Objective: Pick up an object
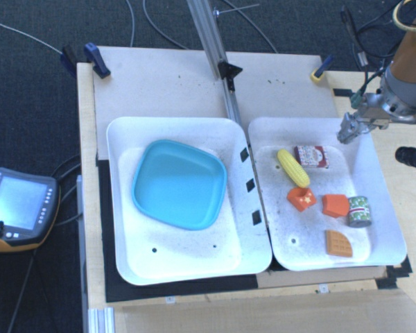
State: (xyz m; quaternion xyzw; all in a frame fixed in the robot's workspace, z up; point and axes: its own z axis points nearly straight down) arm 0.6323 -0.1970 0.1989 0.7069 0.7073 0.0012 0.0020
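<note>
Taking the yellow corn cob (293, 168) as the landmark, the blue plate (179, 184) lies well to its left, alone in the left bin (122, 151); it is smooth, glossy plastic, a rounded square with a shallow raised rim. The corn itself is a slim, ridged toy cylinder lying on a slant in the right bin (381, 186). Just right of its upper end sits a small red and white packet (311, 157), flat and boxy. Just below the corn is an orange block (301, 199), faceted and hard-looking; further right an orange-red cube (335, 205) touches a small printed can (359, 211) lying on its side. Below those, a tan waffle-textured wedge (338, 243) lies flat.

The gripper (349, 128) hangs up and to the right of the corn, above the bin's far rim, carrying nothing; whether its claw is spread or closed I cannot tell.

Risks, as I judge them: the corn and can are round and may roll out of a pinch; the cube and can touch, so the claw could nudge both; a descent from here might strike the bin wall
</note>
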